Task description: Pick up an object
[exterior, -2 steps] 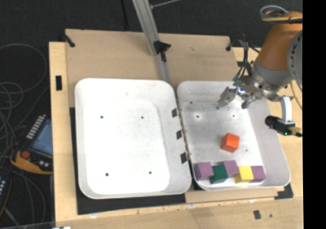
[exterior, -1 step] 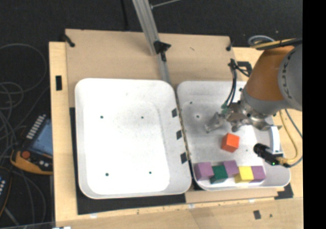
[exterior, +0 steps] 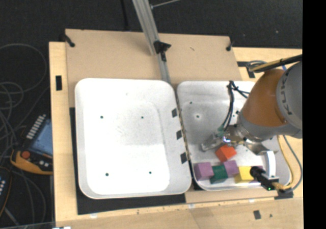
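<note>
A: So where is the gripper sitting?

B: Low in the right bin, right above the orange block. One metal finger juts out toward the bin's middle; the other side is tucked under the wrist, so I cannot tell how wide it stands or whether it has hold of anything.

A: Is the block between the fingers?

B: I can't say that. It lies just beside the tip, touching or nearly so, close to the near wall.

A: And the others?

B: A purple block, a green block, a second purple block and a yellow block are packed together along the near edge, just beside the orange one. The left bin is well apart.

A: What worries you?

B: The crowding, I think. A finger could land on a neighbour and shove the row instead of closing round one piece. An off-centre close might also squirt the orange block sideways, or pinch only a corner so it slips on the lift.
</note>
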{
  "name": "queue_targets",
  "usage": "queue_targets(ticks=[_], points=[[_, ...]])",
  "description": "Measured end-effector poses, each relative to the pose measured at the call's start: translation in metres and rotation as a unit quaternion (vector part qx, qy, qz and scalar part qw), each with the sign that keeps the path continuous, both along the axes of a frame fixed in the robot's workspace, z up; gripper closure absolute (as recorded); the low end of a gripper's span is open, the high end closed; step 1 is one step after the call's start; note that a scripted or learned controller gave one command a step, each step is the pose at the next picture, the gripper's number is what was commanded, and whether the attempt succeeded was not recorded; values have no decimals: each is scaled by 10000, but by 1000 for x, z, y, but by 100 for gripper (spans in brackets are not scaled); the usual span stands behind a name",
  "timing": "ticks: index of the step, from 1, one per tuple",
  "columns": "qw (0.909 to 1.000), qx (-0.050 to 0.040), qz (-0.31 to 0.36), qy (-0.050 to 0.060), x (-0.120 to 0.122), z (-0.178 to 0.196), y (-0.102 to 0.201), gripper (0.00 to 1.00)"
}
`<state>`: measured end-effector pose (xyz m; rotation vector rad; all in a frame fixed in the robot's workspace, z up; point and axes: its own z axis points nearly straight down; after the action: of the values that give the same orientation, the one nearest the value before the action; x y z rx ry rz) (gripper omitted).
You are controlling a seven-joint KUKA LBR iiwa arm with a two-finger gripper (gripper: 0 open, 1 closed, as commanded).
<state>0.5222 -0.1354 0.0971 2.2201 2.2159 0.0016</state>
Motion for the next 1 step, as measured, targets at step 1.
queue_targets(ticks=[1], points=[[10000,-3,-2,-11,-37,1,30,0]])
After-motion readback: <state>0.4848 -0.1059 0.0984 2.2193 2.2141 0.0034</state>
